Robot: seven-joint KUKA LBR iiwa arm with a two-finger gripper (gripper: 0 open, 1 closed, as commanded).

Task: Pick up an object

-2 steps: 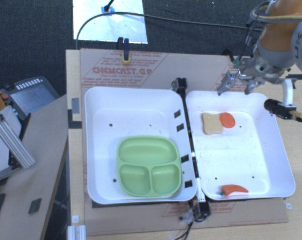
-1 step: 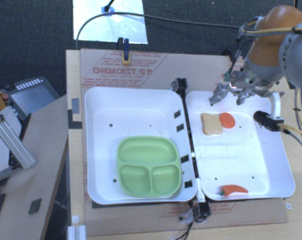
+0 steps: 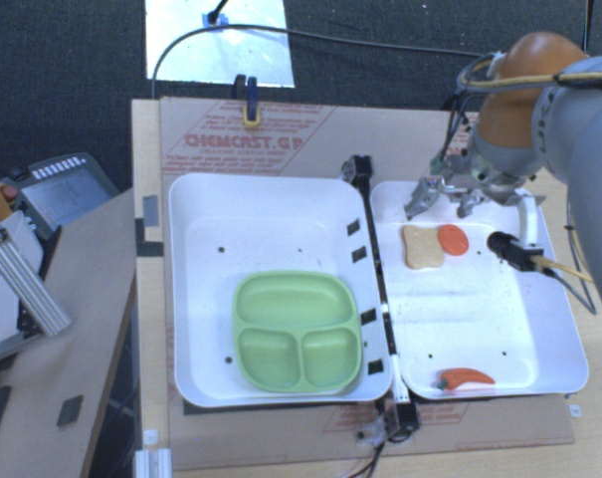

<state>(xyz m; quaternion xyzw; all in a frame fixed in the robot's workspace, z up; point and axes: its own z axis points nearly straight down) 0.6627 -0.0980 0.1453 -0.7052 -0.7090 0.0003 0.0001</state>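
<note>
- We're eyeing the likely target: a tan toast-shaped piece (image 3: pixel 422 246) w/ an orange-red disc (image 3: pixel 453 239) touching its right edge, both lying flat in the right bin (image 3: pixel 480 307) near its far end.
- We're seeing the jaws (image 3: pixel 445 198) hanging just beyond those two, apparently spread and holding nothing; being nearest, they look like the pick.
- An orange-red pepper-like item (image 3: pixel 466 376) is lying by the bin's near wall, well apart from the arm.
- A green divided plate (image 3: pixel 297 331) is sitting in the left bin (image 3: pixel 211 267), prob. irrelevant for now.
- Both bins are resting side by side on the desk (image 3: pixel 301 132), clamped at the far edge.
</note>
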